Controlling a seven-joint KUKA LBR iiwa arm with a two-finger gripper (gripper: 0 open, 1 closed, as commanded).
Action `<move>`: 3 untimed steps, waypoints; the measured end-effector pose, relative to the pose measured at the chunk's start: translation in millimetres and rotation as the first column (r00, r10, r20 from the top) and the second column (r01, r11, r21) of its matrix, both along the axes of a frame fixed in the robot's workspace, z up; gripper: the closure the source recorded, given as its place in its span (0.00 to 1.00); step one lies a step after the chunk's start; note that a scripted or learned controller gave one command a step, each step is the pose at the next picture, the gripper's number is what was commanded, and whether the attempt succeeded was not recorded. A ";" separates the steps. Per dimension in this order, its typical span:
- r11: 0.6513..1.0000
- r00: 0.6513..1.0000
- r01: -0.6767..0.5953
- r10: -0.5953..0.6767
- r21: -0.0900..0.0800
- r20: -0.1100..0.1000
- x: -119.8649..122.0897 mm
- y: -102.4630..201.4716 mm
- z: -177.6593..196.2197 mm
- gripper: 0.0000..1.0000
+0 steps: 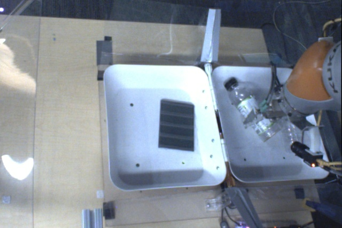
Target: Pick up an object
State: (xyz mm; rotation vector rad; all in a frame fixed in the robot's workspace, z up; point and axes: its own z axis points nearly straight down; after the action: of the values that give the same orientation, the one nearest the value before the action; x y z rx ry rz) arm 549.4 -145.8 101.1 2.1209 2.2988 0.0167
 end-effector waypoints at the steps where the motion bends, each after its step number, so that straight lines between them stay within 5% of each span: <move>1: 0.993 0.992 -0.113 0.114 0.011 -0.059 40.3 -19.8 -5.1 0.00; 2: 0.980 0.978 -0.190 0.194 0.060 -0.070 55.3 -35.8 -5.6 0.00; 3: 0.978 0.975 -0.199 0.204 0.067 -0.082 53.0 -32.5 1.9 1.00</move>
State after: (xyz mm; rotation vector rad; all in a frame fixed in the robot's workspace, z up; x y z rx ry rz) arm 602.4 -178.3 103.1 1.9408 2.5870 -0.0084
